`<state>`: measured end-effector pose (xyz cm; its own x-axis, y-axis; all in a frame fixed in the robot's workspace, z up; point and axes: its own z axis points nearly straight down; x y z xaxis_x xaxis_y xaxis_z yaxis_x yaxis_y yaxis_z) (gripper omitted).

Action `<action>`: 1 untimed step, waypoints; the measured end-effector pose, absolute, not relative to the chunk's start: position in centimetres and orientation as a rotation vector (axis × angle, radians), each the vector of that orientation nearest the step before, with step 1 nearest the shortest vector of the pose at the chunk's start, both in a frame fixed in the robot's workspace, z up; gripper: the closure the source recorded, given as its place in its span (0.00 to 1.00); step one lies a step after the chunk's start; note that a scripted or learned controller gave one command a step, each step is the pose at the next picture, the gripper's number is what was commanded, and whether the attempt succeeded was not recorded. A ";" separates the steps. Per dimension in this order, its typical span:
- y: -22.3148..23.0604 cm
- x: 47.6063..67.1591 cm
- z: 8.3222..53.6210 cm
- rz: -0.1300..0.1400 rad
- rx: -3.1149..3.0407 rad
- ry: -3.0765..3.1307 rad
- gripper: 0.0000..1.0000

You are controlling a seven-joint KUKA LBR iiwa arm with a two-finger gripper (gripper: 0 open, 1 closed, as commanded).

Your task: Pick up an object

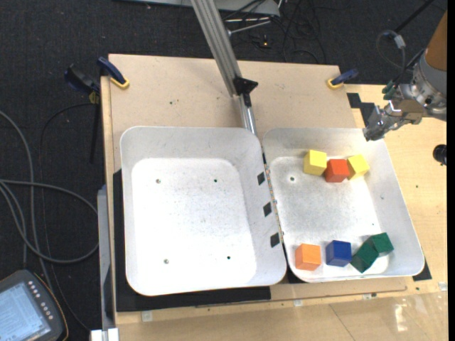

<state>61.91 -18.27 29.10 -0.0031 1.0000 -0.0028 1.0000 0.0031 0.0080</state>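
The claw [375, 128] hangs over the right bin's [398, 212] far right rim, nothing visibly in it; I cannot tell how it is set. The nearest candidates sit in that bin's far part: a yellow cube [315, 162], a red cube [337, 170] touching it, and a smaller yellow block [358, 164] against the red one. Along the bin's near edge lie an orange cube [308, 256], a blue cube [339, 253] and two green blocks [372, 251] crowded together. All look small, rigid and light, likely smooth-sided, so a grip across two flat opposite faces should hold. Neighbours touching leave little room; the orange cube stands freest. The left bin [142, 190] shows bare speckled floor.
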 end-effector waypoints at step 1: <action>-12.6 63.0 29.0 0.004 2.212 2.229 1.00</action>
<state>63.05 -12.58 29.02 -0.0079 1.0000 0.0007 1.0000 0.0079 0.0024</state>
